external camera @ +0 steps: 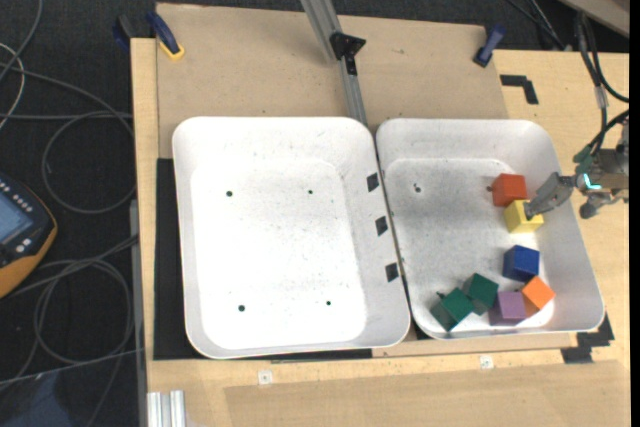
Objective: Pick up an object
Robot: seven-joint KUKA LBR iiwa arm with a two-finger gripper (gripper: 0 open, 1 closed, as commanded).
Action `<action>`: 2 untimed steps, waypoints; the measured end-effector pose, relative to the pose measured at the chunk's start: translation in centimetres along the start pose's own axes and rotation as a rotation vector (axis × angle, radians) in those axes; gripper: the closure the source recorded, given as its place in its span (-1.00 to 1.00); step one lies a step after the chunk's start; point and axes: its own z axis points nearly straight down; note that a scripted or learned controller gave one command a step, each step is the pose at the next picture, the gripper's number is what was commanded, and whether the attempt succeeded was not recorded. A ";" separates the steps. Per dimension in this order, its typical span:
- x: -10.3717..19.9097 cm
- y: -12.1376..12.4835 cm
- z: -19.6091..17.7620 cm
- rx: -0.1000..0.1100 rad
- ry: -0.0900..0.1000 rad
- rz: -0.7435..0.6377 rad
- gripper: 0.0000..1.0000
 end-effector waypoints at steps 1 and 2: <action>0.0 0.1 -0.2 -0.005 -0.001 -0.001 -1.00; -0.5 -0.2 4.2 0.001 0.000 0.000 -1.00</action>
